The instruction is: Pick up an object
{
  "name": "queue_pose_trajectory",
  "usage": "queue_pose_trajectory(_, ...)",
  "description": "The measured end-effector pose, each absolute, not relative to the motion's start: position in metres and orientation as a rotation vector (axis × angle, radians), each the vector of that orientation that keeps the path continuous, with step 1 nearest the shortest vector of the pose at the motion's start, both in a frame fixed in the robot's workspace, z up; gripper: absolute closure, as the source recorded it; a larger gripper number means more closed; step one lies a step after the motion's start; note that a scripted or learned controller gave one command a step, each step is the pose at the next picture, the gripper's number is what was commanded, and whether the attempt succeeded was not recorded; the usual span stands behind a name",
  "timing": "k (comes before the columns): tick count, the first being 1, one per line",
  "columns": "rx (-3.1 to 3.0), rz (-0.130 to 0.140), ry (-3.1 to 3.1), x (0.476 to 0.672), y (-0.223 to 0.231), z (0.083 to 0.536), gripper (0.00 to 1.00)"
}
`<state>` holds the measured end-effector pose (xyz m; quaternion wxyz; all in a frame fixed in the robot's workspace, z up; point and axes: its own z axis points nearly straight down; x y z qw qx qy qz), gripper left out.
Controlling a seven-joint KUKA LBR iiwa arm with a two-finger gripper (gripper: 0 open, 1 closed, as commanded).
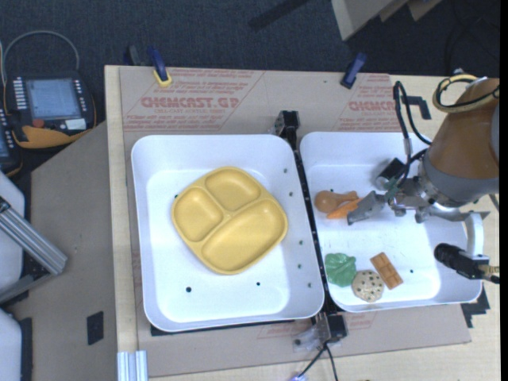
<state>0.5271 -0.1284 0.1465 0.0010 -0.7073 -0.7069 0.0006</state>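
Note:
In the right bin [444,292], a small orange and tan food piece [335,203] lies near the left wall. My gripper [359,212] hangs low just to its right, its tip pointing at the piece and close to it; I cannot tell if they touch. At the bin's front lie a green leafy piece [340,268], a round speckled cookie [367,286] and an orange cracker [386,269]. The grey arm with its orange band [468,145] comes in from the right over the bin.
The left bin [159,292] holds a yellow divided plate [230,219]. A black clamp [287,123] sits between the bins at the back. Cables run along the arm. A pendant [49,105] lies off the bench at left.

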Motion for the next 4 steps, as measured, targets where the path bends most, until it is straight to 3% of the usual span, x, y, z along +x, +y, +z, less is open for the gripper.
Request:
queue_pose_trajectory(2,-2.218,0.003,-2.218,0.521,-0.123,0.083,0.0)
queue_pose_trajectory(3,-2.223,0.0,-2.22,0.522,-0.123,0.095,1.0)
queue_pose_trajectory(4,-2.224,-0.005,-2.227,0.518,-0.115,0.146,1.0)
